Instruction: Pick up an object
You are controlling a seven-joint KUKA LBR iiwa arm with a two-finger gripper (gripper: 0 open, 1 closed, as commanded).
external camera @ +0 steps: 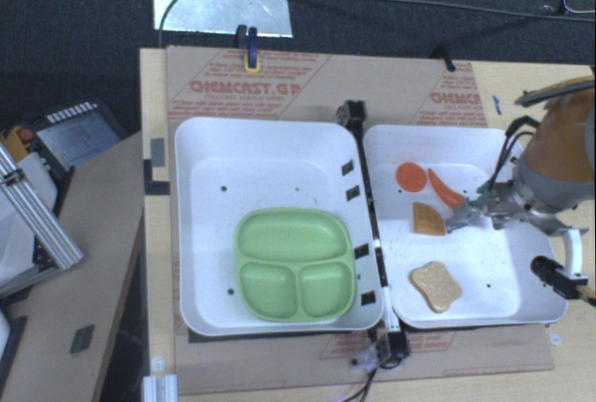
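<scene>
Camera view: the left bin holds a green divided tray. In the right bin, the end effector hangs just right of a brown cracker, below a carrot and orange disc; bread slice lies lower. Its state: cannot tell.

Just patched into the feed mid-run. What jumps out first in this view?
The green divided plate dominates the left bin, lying toward its near side. In the right bin, small food pieces cluster: an orange round piece and an orange-red strip at the far side, a tan wedge mid-bin and a beige slice nearer. The arm's claw sits just right of the wedge.
</scene>
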